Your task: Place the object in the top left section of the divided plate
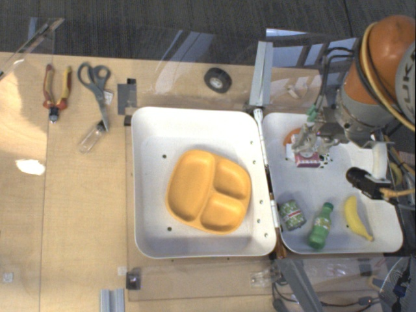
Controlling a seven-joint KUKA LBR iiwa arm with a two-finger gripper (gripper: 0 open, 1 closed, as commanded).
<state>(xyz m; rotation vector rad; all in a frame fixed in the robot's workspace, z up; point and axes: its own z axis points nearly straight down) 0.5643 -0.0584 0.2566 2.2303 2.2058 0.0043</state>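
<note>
A yellow divided plate (209, 190) lies in the left white bin (149, 174), slightly turned, with one large section on its left and two smaller ones on its right. My gripper (307, 143) hangs over the upper left part of the right bin (390, 242). It sits directly above a small red and white packet (308, 160). An orange object (292, 137) lies just left of the gripper, partly hidden by it. I see nothing lifted off the bin floor.
In the right bin's front part lie a green can (292, 214), a green bottle (320, 225) and a banana (357, 218). On the bench at the back left are pliers (54, 91), scissors (97, 86) and a tape roll (218, 79).
</note>
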